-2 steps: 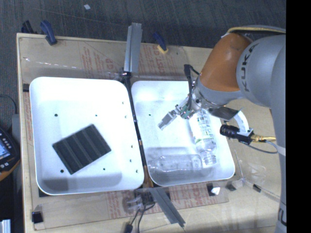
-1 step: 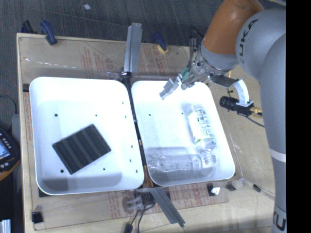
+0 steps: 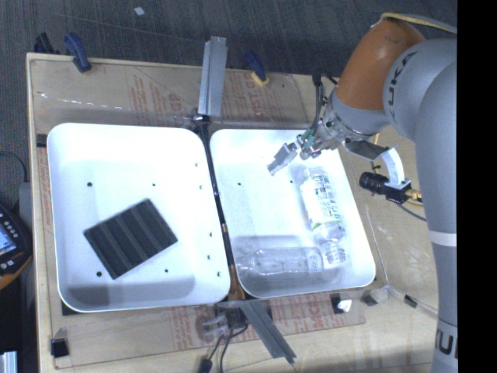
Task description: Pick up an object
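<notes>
Gripper over right bin; two bottles below it; ridged pad far left, other bin.

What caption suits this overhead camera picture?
Claw above right bin holding two clear bottles; dark ridged slab in left bin.

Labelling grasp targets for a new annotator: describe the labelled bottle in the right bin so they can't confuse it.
Start at the right-hand white bin, the one under the gripper. Along its right wall lies a clear plastic bottle, lengthwise, cap end nearest the front. Unlike the bare clear bottle lying crosswise along the front wall, it carries a white label with green print.
</notes>
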Action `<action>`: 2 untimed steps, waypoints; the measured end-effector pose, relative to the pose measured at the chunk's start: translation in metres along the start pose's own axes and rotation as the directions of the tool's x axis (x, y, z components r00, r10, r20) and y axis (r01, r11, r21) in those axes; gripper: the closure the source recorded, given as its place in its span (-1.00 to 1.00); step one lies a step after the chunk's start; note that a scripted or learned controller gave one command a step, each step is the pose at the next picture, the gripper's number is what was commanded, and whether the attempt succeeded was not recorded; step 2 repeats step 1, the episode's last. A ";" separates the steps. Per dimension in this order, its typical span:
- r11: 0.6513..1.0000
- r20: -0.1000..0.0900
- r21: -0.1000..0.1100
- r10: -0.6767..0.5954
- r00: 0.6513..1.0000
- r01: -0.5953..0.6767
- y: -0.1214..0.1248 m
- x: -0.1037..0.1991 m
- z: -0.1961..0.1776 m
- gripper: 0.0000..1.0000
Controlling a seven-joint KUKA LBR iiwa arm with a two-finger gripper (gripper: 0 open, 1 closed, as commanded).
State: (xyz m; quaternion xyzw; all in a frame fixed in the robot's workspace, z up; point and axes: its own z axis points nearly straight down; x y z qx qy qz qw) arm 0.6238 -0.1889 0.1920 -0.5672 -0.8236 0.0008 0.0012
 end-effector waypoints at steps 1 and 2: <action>0.978 -0.002 0.001 0.209 0.978 -0.209 -0.037 -0.007 0.059 -1.00; 0.978 -0.002 0.001 0.209 0.978 -0.209 -0.037 -0.007 0.059 -1.00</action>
